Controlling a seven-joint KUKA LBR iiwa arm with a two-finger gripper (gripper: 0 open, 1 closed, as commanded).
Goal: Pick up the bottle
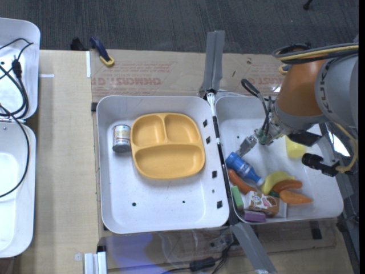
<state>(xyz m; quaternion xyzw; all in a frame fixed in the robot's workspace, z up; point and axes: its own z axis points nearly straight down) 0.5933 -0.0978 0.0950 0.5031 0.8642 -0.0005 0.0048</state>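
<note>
Camera view: hand (pixel 248 145) in right bin (pixel 325 210), just above blue bottle (pixel 244 168); finger spread unclear, nothing visibly held

A blue plastic bottle (pixel 243 168) lies on its side in the right-hand white bin (pixel 331 210), close to the divider wall the bin shares with its neighbour. The bottle is tilted diagonally, one end pointing up-left toward that wall, the other, with a paler band, pointing down-right toward the bin's middle. It rests on the bin floor at the upper-left edge of a heap of toy food, touching an orange piece beneath it.
</note>
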